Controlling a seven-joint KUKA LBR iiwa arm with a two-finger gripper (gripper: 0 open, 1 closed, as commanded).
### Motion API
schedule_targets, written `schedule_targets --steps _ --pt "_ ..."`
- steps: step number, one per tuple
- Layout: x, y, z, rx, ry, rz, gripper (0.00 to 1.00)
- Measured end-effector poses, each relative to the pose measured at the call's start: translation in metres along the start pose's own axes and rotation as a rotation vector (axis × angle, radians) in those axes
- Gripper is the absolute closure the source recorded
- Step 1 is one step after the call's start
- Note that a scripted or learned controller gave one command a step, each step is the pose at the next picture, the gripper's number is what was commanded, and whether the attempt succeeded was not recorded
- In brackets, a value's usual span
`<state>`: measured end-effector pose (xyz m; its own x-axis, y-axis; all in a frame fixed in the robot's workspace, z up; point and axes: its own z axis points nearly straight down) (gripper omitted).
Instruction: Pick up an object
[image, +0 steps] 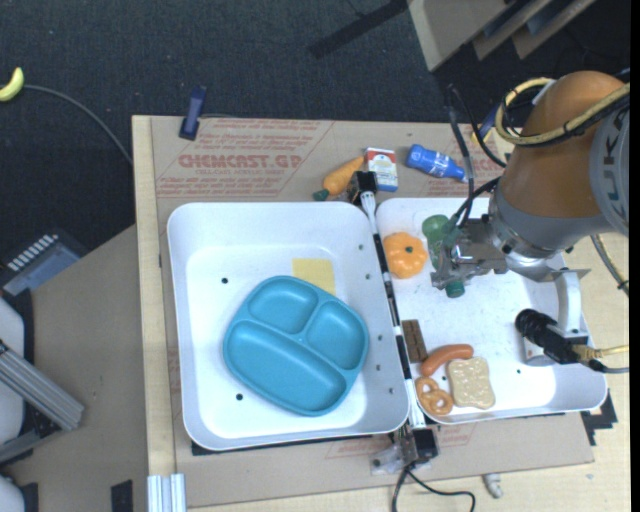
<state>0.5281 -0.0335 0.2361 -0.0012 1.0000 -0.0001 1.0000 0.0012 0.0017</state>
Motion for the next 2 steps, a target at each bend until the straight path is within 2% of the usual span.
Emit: schedule_targets --steps 1,2 --pt "-0.003 0.035 0.017 0.0 -0.001 0.001 1.0" --pt "0.035 0.004 0.009 0.004 0.001 0.0 1.0"
